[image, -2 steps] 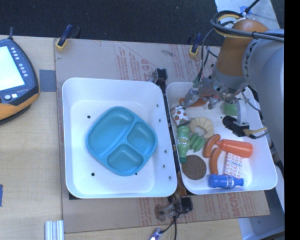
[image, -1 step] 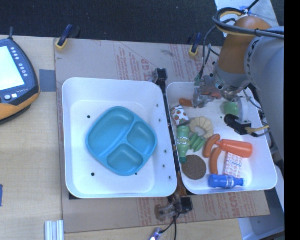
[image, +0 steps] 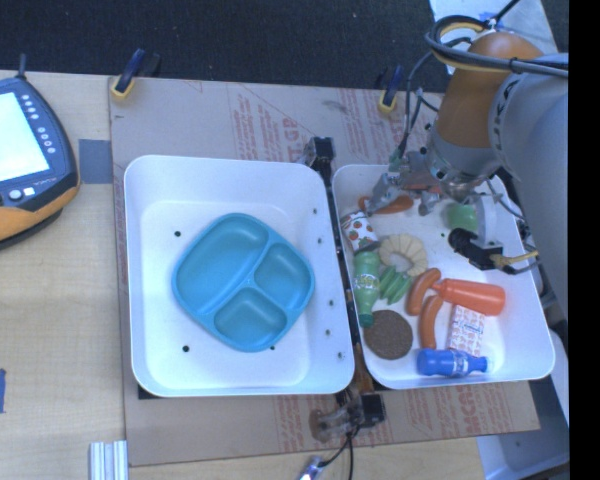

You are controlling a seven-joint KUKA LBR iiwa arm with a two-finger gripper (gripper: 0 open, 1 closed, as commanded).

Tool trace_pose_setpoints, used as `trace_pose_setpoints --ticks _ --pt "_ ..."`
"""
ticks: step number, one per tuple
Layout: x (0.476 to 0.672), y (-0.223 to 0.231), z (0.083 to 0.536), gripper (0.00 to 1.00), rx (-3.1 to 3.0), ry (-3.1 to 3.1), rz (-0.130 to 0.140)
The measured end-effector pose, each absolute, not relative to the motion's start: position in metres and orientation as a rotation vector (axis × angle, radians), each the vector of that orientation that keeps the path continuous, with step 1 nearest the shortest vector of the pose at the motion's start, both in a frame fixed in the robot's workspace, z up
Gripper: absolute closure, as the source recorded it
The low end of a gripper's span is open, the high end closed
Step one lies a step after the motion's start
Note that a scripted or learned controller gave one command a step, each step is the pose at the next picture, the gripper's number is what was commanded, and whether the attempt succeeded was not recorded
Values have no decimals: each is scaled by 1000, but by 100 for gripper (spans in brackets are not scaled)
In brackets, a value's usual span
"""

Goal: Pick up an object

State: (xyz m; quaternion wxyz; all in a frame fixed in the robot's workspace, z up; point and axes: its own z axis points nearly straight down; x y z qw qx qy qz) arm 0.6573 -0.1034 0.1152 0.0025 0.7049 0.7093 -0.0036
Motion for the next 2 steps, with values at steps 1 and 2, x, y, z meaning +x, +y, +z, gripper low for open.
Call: trace_pose_setpoints --ticks 1,2 --pt "656 -111 93 0 2218 2222 -9" --pt "656 -111 103 100 2218 2226 -10"
